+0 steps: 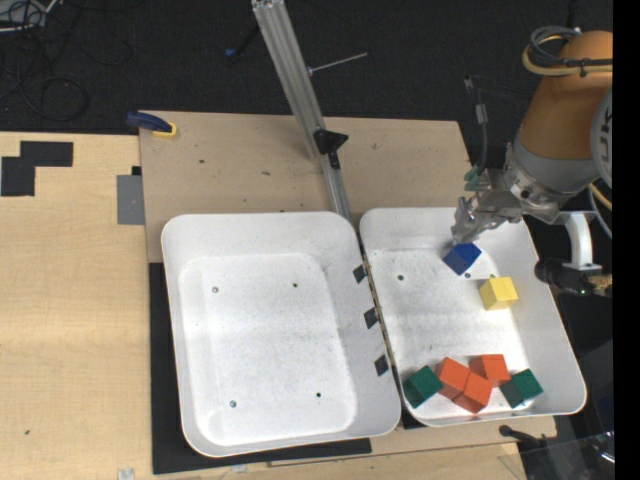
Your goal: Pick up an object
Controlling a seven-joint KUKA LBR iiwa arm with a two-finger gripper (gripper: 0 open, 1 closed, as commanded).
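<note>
I hang over the right bin (560, 368), my fingers (466, 236) pointing down at the blue block (462, 258), which lies on the bin floor near the far rim. The tips seem to touch its top edge, but I cannot tell whether they stand apart or together. The yellow block (498, 292) sits just beside it, well clear of the orange and green blocks (470, 380) heaped at the near rim. To grip well, I should straddle the blue block squarely, sink low, and avoid nudging it toward the wall.
</note>
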